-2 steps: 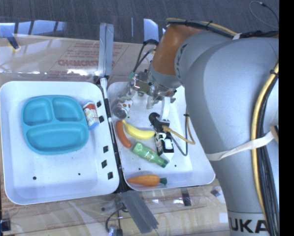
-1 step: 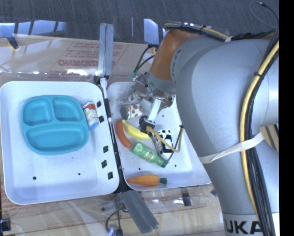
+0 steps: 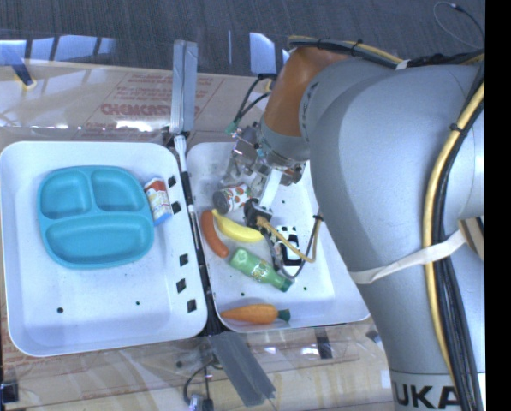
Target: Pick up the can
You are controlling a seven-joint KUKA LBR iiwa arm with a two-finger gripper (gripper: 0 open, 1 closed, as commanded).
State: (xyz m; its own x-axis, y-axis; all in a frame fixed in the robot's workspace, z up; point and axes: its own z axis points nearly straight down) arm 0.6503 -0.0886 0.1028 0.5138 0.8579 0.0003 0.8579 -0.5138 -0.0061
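The can is small, with a red and white label and a blue rim. It lies in the left bin, against that bin's right wall and touching the right edge of the blue divided plate. My gripper hangs low over the upper part of the right bin, about a hand's width to the right of the can and across the divider between the bins. It is just above a small white and red spotted object.
The right bin holds an orange sausage, a banana, a green bottle, a carrot and a black and white item. The arm's grey body covers the right bin's far side.
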